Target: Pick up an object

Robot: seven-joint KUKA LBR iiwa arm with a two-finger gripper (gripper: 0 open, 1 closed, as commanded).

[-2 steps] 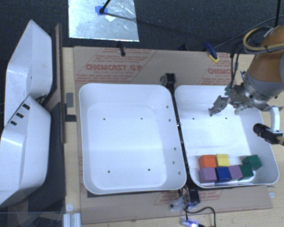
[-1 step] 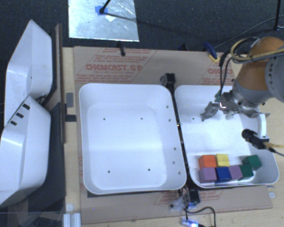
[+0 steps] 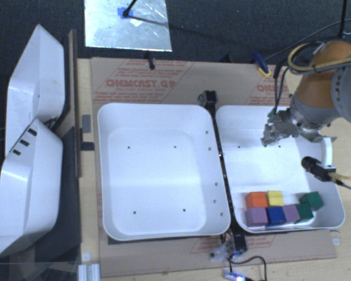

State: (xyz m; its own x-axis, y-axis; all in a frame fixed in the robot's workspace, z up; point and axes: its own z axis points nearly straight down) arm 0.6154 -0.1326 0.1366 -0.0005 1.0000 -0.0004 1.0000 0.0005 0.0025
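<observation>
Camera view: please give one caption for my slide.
Gripper above right bin; coloured blocks clustered at its near edge.

Arm (image 3: 339,92): showing grey casing, orange band (image 3: 333,57) above the wrist
Cables (image 3: 298,54): yellow and black, looping beside the band
Gripper (image 3: 273,134): looking metallic grey

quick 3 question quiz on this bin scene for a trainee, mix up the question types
1. True or false: the blocks lie in the left bin.
2. Which block sits next to the orange block in the back row? A) yellow block B) red C) black
3. Fill in: the end effector hovers over the ___ bin, toward its far end, apart from the blocks.

Key
1. False: they are clustered at the near end of the right bin.
2. A
3. right
</observation>
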